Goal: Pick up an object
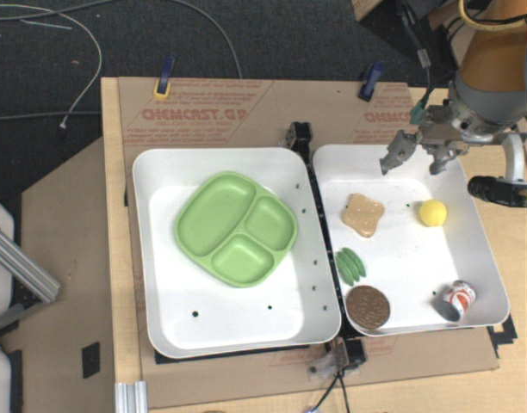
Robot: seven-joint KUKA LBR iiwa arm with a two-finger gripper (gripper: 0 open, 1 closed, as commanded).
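My gripper (418, 155) hangs over the far edge of the right bin (479, 239), its two grey fingers spread open with nothing between them. Below it in that bin lie a tan toast-shaped piece (363, 215) and a yellow ball (432, 213). Nearer the front sit a green leafy piece (350, 265), a brown round disc (368, 306) and a small red-and-white can (457, 298) on its side. All of these lie apart from the gripper.
The left bin (160, 299) holds a green three-compartment plate (236, 228). A black clamp (299, 135) sits between the bins at the back. Blue clips (166, 74) (370, 82) pin the cardboard sheet. The arm's orange-banded wrist (496, 50) rises at upper right.
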